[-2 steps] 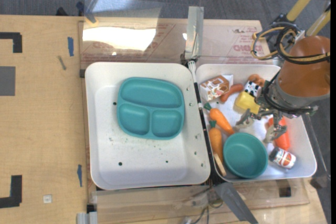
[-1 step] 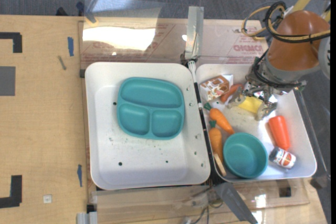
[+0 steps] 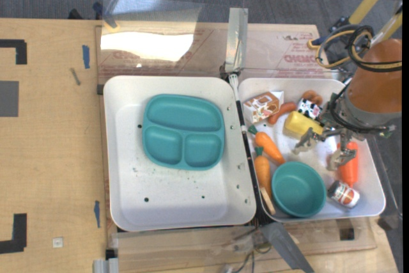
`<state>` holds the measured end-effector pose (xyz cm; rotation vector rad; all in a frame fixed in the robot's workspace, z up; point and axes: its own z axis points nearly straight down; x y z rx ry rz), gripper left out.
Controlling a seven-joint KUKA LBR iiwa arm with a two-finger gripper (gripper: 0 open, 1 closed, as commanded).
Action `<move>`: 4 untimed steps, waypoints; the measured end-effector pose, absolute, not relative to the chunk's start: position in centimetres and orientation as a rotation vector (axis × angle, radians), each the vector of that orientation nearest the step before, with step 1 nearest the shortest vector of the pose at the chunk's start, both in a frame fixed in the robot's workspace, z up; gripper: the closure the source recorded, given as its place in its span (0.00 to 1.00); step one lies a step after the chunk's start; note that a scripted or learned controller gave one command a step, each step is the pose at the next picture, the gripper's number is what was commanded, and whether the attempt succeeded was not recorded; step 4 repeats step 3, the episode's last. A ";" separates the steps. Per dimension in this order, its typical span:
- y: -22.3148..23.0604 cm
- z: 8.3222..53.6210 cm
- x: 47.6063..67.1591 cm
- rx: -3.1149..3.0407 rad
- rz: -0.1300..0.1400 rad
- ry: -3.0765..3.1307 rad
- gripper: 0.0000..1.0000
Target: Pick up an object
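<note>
1. Arm reaches in over the right bin; orange band sits above the wrist.
2. Gripper hangs low inside the right bin. Fingers are spread wide, nothing between them.
3. Right bin contents: yellow block just left of the gripper, carrot lower left, teal bowl at the front, orange piece under the right finger, small can front right, printed packet at the back.
4. Left bin holds a teal divided plate, lying flat near its centre.
5. Both bins rest on the tabletop.
</note>
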<state>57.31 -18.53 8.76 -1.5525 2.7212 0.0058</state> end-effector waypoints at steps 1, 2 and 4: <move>-16.8 8.7 62.8 -1.652 -0.007 2.660 0.00; -9.8 8.8 62.4 -1.395 -0.002 2.804 0.00; -9.8 8.9 59.2 -1.396 -0.006 2.799 0.00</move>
